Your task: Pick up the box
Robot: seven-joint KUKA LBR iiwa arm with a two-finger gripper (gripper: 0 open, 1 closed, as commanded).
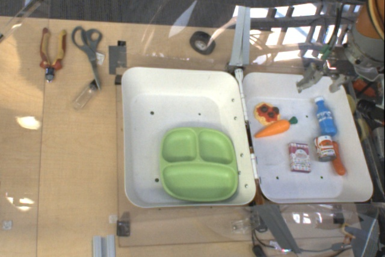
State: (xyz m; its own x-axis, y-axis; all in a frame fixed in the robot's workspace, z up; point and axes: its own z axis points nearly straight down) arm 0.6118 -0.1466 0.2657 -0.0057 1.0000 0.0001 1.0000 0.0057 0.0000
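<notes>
**Lining up on the box before the descent**

In the right bin (361,186), the box (299,157) lies flat towards the near side, just beside the small can (325,148) and on the near side of the carrot (275,127). The gripper (322,76) hangs over the far edge of that bin, well apart from the box, its fingers spread and grasping nothing.

To do this step well, the arm should travel towards the near side and slightly left until the fingers straddle the box squarely. The can sits close on the box's right, so I judge the safer grip is across the box's near and far faces, keeping a finger out of that narrow gap. The blue bottle (325,117) stands between gripper and box; passing high over it avoids a knock. Descend only once centred.
</notes>
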